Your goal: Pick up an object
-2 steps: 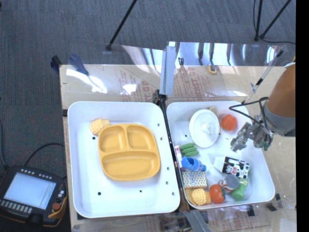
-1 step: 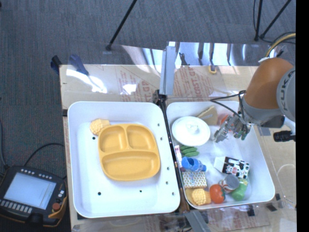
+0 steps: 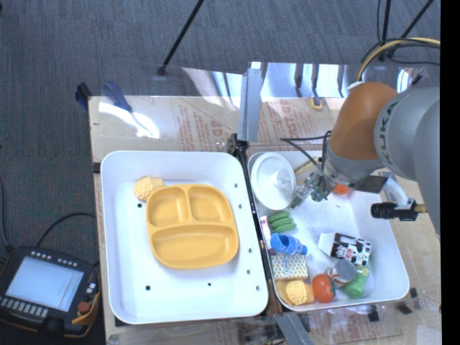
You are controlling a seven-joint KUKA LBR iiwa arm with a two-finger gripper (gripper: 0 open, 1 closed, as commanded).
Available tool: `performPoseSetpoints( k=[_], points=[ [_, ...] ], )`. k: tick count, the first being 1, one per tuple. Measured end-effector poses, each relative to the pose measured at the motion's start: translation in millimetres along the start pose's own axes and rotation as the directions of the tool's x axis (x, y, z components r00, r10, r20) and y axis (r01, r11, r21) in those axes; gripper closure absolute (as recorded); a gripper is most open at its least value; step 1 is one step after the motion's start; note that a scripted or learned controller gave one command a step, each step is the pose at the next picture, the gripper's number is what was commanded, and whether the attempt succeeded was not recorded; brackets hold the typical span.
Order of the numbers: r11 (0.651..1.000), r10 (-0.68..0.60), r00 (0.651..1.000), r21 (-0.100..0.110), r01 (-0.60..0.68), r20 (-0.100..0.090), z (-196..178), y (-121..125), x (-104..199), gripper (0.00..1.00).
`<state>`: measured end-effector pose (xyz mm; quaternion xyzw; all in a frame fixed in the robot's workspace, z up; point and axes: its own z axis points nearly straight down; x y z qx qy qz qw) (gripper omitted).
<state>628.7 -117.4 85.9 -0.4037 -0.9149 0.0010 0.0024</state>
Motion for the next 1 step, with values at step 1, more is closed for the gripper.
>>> performPoseSetpoints(
  k=[1],
  points=[
    [1.0,-0.001,1.0,-0.002,0.001,0.003,-1.9,0.9,-0.8,0.0]
  ],
)
